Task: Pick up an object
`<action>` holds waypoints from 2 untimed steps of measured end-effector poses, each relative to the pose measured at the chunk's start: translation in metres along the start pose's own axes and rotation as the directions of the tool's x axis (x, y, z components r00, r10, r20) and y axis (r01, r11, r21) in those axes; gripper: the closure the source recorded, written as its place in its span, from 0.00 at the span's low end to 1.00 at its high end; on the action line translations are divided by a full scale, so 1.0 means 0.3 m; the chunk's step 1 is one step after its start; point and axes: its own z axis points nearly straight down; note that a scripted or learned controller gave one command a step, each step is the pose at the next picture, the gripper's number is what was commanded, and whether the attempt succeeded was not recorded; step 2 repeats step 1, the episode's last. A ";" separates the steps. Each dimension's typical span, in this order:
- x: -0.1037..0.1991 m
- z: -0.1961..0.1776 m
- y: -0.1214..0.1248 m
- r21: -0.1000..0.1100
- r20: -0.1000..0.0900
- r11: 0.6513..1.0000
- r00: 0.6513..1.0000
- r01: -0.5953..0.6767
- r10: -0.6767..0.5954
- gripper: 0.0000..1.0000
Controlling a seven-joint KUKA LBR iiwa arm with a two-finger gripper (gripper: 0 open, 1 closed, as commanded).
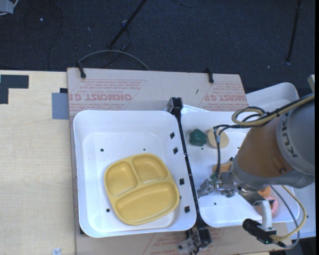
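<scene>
Camera view: the gripper [208, 187] is lowered into the right bin [212, 217] to reach an object, with a green lump [198, 137] lying near, a yellow plate [142, 188] kept apart in the left bin [90, 126]

Bench [26, 158]: pale wood-look top, runs to view's left edge. Dark floor with cables beyond far edge. 3 dark patches near bench's far left corner: 2 black, 1 grey.

Cardboard sheet [149, 92] lies flat on bench, printed red lettering facing camera upside down.

2 shallow white bins sit side by side on cardboard, touching along middle. Left bin [90, 142] holds yellow divided tray [142, 188], 3 compartments, tilted askew. Right bin [223, 217] partly hidden under arm.
</scene>
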 end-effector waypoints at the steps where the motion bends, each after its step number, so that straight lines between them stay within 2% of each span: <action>1: -0.005 -0.041 0.001 -0.001 0.000 1.000 1.000 -0.005 0.005 1.00; 2: -0.005 -0.041 0.001 -0.001 0.000 1.000 1.000 -0.005 0.005 1.00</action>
